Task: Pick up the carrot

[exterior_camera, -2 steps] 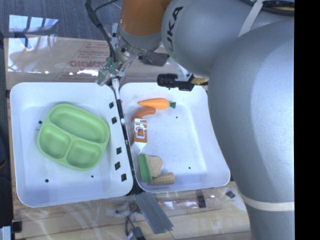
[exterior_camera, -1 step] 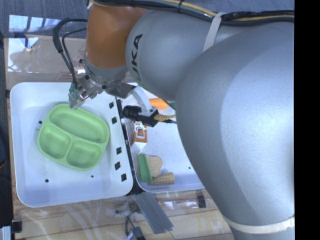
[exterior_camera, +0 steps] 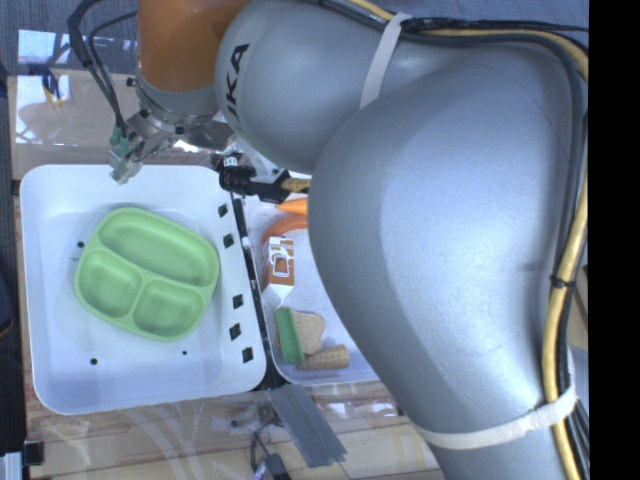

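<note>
Overhead view of two white bins. Nearest the camera, the grey arm (exterior_camera: 440,238) covers most of the right bin (exterior_camera: 300,373), where an ice-cream cone toy (exterior_camera: 322,356) and an orange-labelled bottle (exterior_camera: 282,258) lie. An orange sliver, probably the carrot (exterior_camera: 295,206), peeks from under the arm. The left bin (exterior_camera: 45,298) holds a green divided plate (exterior_camera: 148,272). At its far edge sits the gripper (exterior_camera: 124,158); its state cannot be told. Likely risks: the gripper is well apart from the carrot, and the arm hides it, so a descent could miss or catch the bin divider
</note>
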Robot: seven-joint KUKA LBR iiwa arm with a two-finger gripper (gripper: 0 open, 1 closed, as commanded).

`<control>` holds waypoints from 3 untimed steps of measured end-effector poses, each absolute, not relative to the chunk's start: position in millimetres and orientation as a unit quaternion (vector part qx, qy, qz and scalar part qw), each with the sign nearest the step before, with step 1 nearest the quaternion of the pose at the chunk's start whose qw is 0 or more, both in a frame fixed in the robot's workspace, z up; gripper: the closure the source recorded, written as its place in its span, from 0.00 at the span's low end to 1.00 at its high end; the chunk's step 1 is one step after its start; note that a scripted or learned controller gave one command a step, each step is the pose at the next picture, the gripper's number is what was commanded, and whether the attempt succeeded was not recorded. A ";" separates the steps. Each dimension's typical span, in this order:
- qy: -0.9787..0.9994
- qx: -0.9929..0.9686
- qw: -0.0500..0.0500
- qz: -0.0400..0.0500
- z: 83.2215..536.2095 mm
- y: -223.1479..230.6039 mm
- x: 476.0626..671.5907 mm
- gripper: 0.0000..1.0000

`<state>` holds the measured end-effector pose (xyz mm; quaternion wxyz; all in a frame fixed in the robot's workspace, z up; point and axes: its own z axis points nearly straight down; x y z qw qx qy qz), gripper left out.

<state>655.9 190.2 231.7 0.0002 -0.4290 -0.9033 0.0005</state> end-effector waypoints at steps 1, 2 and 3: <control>-0.965 -0.262 -0.003 -0.001 313.2 178.9 655.7 1.00; -0.989 -0.147 0.002 0.001 268.6 194.0 590.9 1.00; -0.999 -0.043 0.000 0.001 217.1 211.8 633.3 1.00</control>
